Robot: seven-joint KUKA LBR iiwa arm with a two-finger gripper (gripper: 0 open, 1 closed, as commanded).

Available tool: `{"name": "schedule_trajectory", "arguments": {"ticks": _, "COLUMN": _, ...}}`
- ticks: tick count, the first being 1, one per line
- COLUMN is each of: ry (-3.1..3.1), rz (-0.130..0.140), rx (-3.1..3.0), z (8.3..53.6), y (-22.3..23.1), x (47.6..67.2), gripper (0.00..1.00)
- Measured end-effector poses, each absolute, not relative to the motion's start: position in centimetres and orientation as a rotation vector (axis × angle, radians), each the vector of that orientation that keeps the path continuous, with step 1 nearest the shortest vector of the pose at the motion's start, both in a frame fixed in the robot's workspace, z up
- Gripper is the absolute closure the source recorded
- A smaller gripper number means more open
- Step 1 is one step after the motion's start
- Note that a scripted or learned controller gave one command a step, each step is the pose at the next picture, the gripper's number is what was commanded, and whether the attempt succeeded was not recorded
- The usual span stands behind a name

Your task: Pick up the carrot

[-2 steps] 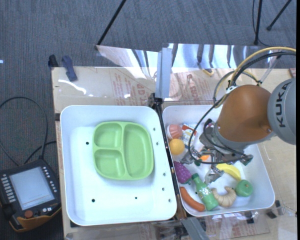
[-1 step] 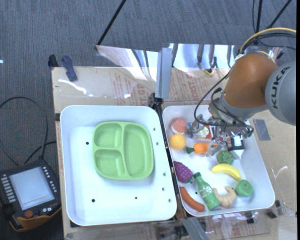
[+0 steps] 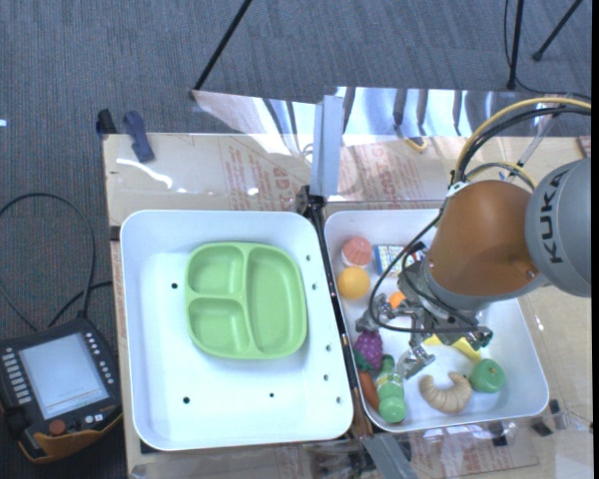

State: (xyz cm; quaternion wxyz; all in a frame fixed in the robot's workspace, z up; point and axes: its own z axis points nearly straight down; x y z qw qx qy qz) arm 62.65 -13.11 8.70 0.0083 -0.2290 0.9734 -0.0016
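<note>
Camera view: my fingers (image 3: 411, 357) hang low in the right bin (image 3: 535, 367), can't tell how far open, holding nothing visible. Carrot (image 3: 366, 385) lies at the bin's front-left corner, wedged beside grapes (image 3: 368, 348).

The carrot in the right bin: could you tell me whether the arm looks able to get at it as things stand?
Probably, but it is tight. The carrot lies against the right bin's left wall, wedged between purple grapes and a green toy. The gripper hovers just beside it.
</note>
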Motion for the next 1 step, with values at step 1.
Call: {"name": "schedule_trajectory", "arguments": {"ticks": 1, "ry": 3.052, "rz": -0.001, "rx": -0.738, "z": 8.94, "y": -8.19, "x": 53.69, "gripper": 1.00}}
